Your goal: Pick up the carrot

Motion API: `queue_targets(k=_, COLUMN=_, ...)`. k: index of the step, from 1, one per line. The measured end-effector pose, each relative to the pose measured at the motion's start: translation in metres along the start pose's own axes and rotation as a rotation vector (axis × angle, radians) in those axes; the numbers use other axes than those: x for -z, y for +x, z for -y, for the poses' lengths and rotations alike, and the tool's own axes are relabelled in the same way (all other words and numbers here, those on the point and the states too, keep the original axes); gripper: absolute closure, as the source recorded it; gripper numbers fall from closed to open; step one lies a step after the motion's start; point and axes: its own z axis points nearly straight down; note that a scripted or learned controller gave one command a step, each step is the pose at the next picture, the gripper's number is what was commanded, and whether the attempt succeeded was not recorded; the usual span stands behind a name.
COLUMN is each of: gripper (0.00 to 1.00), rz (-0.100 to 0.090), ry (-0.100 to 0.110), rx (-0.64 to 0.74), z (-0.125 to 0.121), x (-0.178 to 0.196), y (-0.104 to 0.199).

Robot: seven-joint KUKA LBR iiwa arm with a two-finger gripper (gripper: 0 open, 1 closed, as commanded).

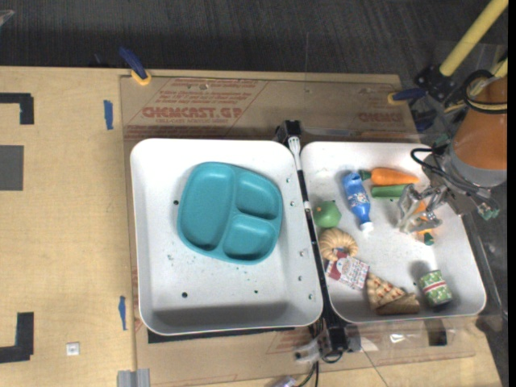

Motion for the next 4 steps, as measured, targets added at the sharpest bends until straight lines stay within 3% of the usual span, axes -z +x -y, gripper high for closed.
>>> queue_targets(k=1, gripper=1.00, rz=-0.017, ry=-0.016, rx=0.353, z=-0.062, x=0.053, y=0.010)
queue_targets(k=2, gripper=1.00, rz=-0.019, ry=-0.019, rx=0.497, z=-0.083, x=0.068, y=0.034)
queue_targets(k=3, gripper=1.00, rz=-0.014, ry=-0.019, rx=0.711, z=-0.056, x=-0.005, y=0.051)
queue_targets(k=4, gripper=1.00, rz=-0.006, ry=-0.008, rx=0.616, z=-0.081, x=0.135, y=-0.024)
